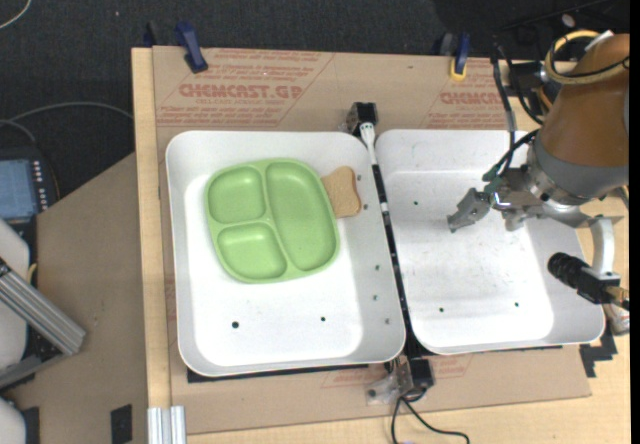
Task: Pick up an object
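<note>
Camera view: gripper (470,216) sits low over the right bin (440,312), toward its far edge, jaws apart with nothing between them. Candidates lie in the left bin (200,332): green divided plate (272,220) near the far-left part, tan sponge-like piece (343,192) touching the plate's right rim, next to the divider between bins. Nothing grasped yet; whole pick remains, judging from this.

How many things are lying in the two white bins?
2, both in the left bin: a green plate with three sections, and a tan sponge touching its right edge. The arm may hide more.
</note>
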Tool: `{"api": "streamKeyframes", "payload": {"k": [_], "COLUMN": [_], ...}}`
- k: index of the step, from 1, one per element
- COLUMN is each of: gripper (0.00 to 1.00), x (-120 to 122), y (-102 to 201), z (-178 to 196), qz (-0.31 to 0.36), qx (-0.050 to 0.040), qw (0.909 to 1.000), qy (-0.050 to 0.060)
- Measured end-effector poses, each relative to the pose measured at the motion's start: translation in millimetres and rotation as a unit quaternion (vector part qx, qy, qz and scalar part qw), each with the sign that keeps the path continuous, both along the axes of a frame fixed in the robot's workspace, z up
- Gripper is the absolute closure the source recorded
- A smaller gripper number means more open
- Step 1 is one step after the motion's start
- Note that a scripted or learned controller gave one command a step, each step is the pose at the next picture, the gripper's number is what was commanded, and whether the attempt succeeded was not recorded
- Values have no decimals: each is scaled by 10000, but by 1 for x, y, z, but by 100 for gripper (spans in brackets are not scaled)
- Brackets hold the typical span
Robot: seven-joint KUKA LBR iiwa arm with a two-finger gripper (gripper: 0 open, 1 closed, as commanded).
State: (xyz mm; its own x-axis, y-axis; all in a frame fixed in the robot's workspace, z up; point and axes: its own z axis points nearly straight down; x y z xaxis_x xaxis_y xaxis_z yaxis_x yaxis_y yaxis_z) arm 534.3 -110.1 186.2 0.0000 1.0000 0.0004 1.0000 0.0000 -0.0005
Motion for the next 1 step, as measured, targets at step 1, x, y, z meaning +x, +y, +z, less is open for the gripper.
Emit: {"api": "streamKeyframes", "payload": {"k": [1], "gripper": [100], "x": [1], "y": [0], "z": [11], "qz": [0], "qx": [-4], "qw": [10000], "qy": [-15]}}
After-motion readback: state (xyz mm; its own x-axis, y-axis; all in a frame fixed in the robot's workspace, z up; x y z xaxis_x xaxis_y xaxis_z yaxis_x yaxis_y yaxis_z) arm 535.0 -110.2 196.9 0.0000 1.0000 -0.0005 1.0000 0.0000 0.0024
